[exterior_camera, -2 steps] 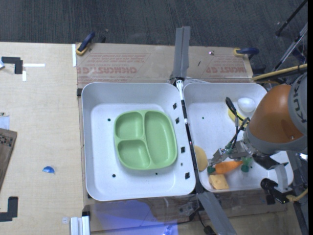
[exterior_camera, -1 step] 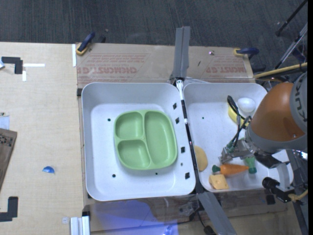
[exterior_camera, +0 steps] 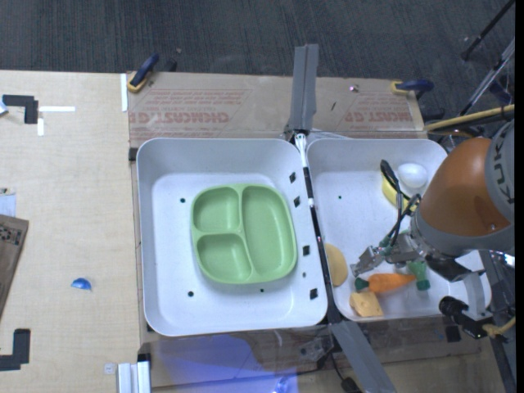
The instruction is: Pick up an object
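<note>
My gripper [exterior_camera: 378, 260] is low in the right bin [exterior_camera: 348, 182], near its front edge, with the grey and orange arm [exterior_camera: 463, 195] over it from the right. An orange toy carrot [exterior_camera: 391, 282] with a green end lies just below the gripper. A yellow-orange chunk [exterior_camera: 366, 303] rests at the bin's front edge. A pale yellow round piece [exterior_camera: 335, 264] leans on the bin's left wall. A white egg-like ball [exterior_camera: 411, 174] and a yellow item [exterior_camera: 388, 188] sit at the back, partly behind the arm.
The left bin [exterior_camera: 155, 244] holds a green three-compartment plate [exterior_camera: 244, 233]. A grey divider post [exterior_camera: 304, 88] stands behind the bins, in front of a cardboard sheet [exterior_camera: 213, 105]. A small blue piece [exterior_camera: 80, 284] lies on the wooden bench at the left.
</note>
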### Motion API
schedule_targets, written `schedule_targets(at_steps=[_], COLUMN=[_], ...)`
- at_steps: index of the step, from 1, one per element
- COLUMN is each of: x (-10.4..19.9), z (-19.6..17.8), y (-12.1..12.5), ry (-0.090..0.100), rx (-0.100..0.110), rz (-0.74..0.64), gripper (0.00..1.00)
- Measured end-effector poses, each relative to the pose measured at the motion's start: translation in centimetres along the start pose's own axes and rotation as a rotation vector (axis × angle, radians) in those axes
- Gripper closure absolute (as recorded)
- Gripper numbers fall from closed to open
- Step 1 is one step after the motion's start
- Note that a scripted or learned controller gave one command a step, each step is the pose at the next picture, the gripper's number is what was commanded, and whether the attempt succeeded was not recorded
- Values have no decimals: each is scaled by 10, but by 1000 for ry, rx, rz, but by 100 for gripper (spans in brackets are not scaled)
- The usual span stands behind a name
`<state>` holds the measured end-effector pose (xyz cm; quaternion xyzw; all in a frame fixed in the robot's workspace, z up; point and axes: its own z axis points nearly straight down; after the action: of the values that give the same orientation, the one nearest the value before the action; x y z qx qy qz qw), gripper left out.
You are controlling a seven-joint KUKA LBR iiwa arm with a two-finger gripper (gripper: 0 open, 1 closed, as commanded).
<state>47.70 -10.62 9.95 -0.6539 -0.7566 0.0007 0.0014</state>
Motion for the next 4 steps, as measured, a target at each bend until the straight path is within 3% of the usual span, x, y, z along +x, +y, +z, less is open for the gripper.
schedule_targets(at_steps=[1, 2, 3, 4], x=[-31, -66, -67, -67], z=[8, 8, -1, -1], y=[-4, -9, -9, -9], ry=[-1, 2, 1, 1], rx=[-2, -2, -2, -2], rz=[-493, 43, 46, 46], gripper=[0, 0, 100, 0])
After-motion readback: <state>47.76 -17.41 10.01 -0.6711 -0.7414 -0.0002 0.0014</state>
